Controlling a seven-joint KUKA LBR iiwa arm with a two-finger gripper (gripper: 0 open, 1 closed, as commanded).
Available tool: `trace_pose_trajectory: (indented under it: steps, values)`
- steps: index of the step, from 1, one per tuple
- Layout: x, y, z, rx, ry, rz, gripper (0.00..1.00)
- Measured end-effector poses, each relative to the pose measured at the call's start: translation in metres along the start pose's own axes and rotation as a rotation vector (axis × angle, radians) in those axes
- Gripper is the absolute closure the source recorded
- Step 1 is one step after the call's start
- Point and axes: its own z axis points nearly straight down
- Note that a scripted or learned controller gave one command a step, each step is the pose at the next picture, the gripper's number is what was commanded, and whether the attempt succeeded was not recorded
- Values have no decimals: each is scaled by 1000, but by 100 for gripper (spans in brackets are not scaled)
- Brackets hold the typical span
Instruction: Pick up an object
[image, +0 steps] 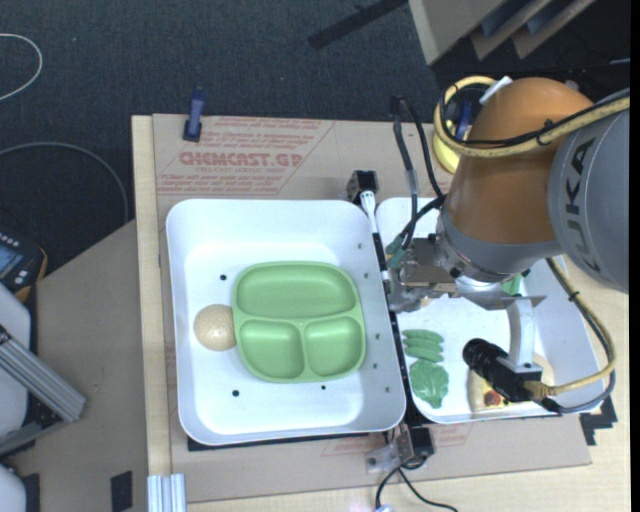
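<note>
Orange wrist (510, 170) over right bin (560, 405)

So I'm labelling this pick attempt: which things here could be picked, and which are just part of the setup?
Belonging to the job:
green divided tray in the left bin
beige ball touching the tray's left edge
two green leafy pieces in the right bin
end effector low over the right bin

Just lying about:
cardboard sheet
blue clip
cables

The green tray (298, 320) and beige ball (213, 327) crowd the left bin (200, 230), leaving open floor along its edges.
</note>
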Motion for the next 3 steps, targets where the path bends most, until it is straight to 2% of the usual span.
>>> trace_pose_trajectory:
  steps: [1, 2, 3]
  values:
    - [-13, 1, -86, -18, 2, -3, 100]
    - [-38, 6, -17, 1, 0, 1, 100]
    - [26, 26, -156, -25, 6, -12, 100]
